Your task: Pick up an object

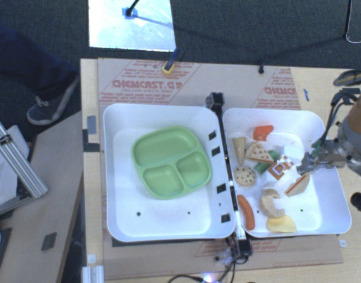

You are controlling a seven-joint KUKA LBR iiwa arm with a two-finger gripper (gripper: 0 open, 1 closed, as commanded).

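A: Wooden bench [186,78] on dark carpet, two white bins side by side, and a shiny square sheet [131,16] lying on the floor beyond.

B: Any writing?

A: Red print on the board under the bins, "CHEMCAST GP" [146,85], repeated at top right.

B: Left bin [118,175]?

A: A green divided plate [171,162]. The right bin [330,214] has toy food: a hot dog [246,211], cookie [245,175], croissant [271,201], orange piece [263,132], yellow chip [281,223].

B: The gripper [304,165]?

A: Low over the right bin's right half, tips just above a sandwich slice [298,185]. Can't tell how far the fingers are spread, or that anything sits between them
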